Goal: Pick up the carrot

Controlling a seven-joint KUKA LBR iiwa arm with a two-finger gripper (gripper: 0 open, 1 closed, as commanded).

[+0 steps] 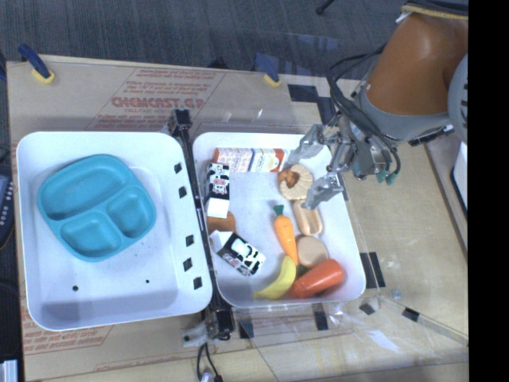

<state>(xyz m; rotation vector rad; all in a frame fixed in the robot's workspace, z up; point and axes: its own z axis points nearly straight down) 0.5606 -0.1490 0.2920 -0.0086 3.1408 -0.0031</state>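
Observation:
The carrot (pixel 285 237), orange with a small green top, lies in the right bin (pixel 262 189) near its middle, pointing toward the front. My gripper (pixel 314 168) hangs over the bin's back right part, behind and a little right of the carrot. Its two fingers are spread open, one finger (pixel 306 144) at the back and the other near the bin's right wall. A round tan pastry (pixel 294 179) lies just left of the gap between them. Nothing is gripped.
Close around the carrot are a bun (pixel 308 220), a tan round piece (pixel 312 251), a banana (pixel 278 280) and a red vegetable (pixel 320 277). A carton (pixel 250 159) and two cow-patterned items (pixel 218 180) (pixel 241 255) sit further left. The left bin (pixel 48 293) holds a blue divided plate (pixel 95 205).

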